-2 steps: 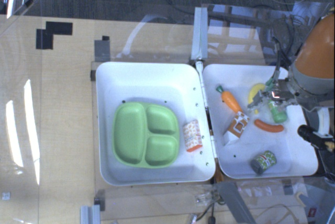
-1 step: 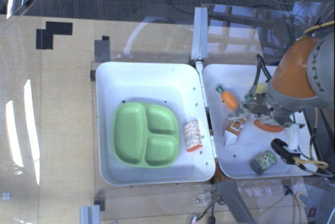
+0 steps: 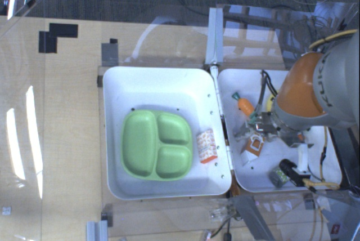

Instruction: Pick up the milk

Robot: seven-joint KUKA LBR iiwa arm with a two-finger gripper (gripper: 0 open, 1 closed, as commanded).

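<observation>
The milk (image 3: 252, 147) is lying tilted near the right bin's (image 3: 242, 175) left wall, just under the pincer (image 3: 260, 126); whether it is clenched I cannot tell. The arm should be centring over the carton, avoiding the carrot (image 3: 244, 105).

arm (image 3: 332, 85) cut off at right edge, tool (image 3: 260, 128) tips prob hidden

pincer (image 3: 254, 128) over right bin (image 3: 243, 173) | milk carton (image 3: 252, 148) just below it | green tray (image 3: 157, 144) in left bin (image 3: 157, 77)
</observation>
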